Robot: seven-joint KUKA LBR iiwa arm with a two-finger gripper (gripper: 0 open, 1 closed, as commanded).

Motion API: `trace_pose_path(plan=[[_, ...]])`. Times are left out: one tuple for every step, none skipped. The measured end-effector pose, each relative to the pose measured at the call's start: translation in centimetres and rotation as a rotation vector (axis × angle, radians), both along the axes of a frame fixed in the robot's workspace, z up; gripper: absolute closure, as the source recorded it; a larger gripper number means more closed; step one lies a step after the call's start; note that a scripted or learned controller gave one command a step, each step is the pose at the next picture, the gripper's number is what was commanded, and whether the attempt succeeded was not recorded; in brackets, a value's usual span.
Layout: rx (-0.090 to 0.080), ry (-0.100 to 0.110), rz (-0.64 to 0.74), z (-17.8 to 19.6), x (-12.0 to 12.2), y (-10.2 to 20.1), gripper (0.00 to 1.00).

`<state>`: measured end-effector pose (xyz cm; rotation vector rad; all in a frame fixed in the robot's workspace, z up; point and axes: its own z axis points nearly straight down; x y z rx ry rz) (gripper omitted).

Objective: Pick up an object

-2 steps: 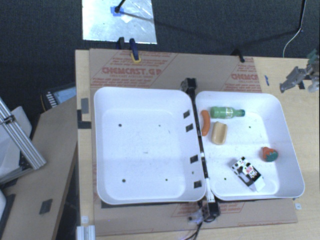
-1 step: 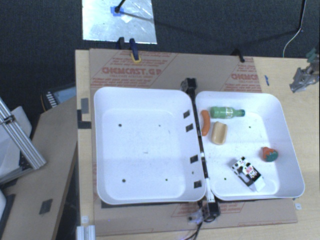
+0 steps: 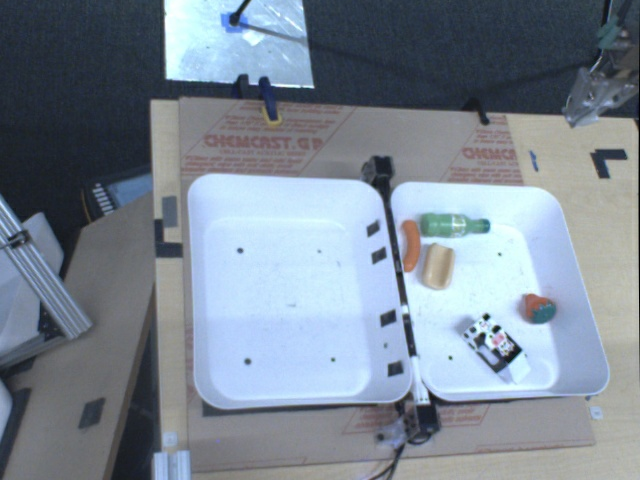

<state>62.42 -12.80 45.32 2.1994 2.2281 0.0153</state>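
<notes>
Green bottle (image 3: 453, 225) lies w/ long axis across right bin (image 3: 575, 268), cap pointing right. Gripper (image 3: 598, 93) blurry top right; I can't tell its state.

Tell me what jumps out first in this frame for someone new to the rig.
The two white bins side by side: the left bin and the right bin, which holds all the small items. There, a green bottle lies at the far side beside an orange sausage-like piece and a tan block; a black-and-white box sits near the front, and a red-and-green item towards the right wall.
</notes>
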Motion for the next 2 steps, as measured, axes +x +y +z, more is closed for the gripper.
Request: trace_pose_path(plan=[[0.001, 0.001, -0.002, 8.8, 2.0, 5.7, 1.0], [0.002, 0.012, -0.003, 8.2, 0.8, 11.1, 1.0]])
